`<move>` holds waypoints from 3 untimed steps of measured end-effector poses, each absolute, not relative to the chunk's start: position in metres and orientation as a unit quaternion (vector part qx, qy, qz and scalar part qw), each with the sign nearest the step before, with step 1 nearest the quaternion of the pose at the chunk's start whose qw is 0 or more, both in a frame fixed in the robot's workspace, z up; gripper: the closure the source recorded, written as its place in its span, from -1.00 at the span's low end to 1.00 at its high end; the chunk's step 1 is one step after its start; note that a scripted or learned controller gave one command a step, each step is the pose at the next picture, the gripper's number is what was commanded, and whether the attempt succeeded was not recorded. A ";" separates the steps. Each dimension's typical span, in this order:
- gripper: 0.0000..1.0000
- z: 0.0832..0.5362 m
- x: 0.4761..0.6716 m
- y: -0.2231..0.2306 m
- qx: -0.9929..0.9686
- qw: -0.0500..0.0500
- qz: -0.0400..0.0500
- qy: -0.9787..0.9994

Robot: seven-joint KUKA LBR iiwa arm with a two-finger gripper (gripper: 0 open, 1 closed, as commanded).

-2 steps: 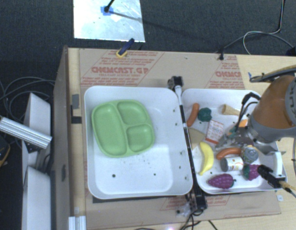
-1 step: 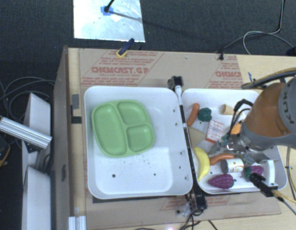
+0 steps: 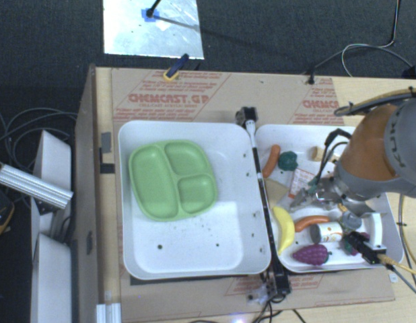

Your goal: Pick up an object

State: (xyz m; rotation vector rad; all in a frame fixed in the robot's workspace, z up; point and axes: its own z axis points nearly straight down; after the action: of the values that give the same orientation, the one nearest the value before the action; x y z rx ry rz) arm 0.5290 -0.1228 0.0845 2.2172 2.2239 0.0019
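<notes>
Curved smooth banana [image 3: 284, 226] beside knobbly, perhaps rubbery, purple grapes [image 3: 311, 254]

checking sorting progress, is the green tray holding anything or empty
Empty: the green tray lies flat in the left bin with all three compartments bare.

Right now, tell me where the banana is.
The banana lies in the right bin, against its left wall, beside the orange sausage and above the purple grapes.
</notes>
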 end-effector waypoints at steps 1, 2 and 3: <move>-1.00 0.084 0.647 -0.117 0.705 -0.002 -0.001 0.709; 1.00 0.095 0.649 -0.117 0.704 0.001 0.000 0.711; 1.00 0.186 0.633 -0.062 0.705 0.002 0.002 0.709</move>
State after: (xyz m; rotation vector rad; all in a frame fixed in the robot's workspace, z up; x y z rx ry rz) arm 0.6329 -0.0621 0.1863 2.2121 2.2249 0.0070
